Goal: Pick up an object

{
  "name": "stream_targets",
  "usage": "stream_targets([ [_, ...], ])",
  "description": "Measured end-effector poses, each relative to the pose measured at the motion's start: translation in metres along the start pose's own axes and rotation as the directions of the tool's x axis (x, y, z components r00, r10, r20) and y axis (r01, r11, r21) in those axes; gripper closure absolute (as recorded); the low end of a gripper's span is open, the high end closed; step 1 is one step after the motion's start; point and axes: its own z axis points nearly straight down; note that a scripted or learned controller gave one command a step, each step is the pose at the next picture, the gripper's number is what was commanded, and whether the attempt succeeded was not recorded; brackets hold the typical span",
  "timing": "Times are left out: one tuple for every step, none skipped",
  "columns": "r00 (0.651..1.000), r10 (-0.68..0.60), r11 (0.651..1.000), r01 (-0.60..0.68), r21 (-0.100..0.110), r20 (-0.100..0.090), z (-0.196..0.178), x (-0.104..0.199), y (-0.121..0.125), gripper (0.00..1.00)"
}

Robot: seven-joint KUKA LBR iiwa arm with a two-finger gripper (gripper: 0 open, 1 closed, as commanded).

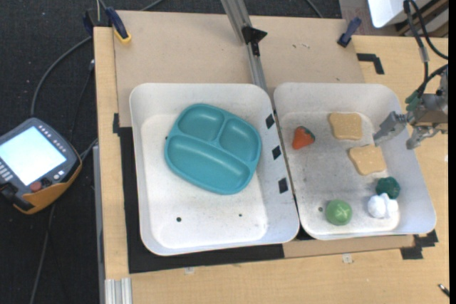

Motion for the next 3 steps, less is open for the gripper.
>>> stream_targets([
  [1.0,-0.003,1.0,0.003,-0.01,0.003,-0.005,0.0,0.002,0.0],
  [1.0,-0.003,1.0,0.003,-0.005,0.0,0.042,0.009,-0.002,0.0],
  [1.0,-0.003,1.0,0.003,-0.003,-0.001,0.096,0.019,0.003,0.0],
])
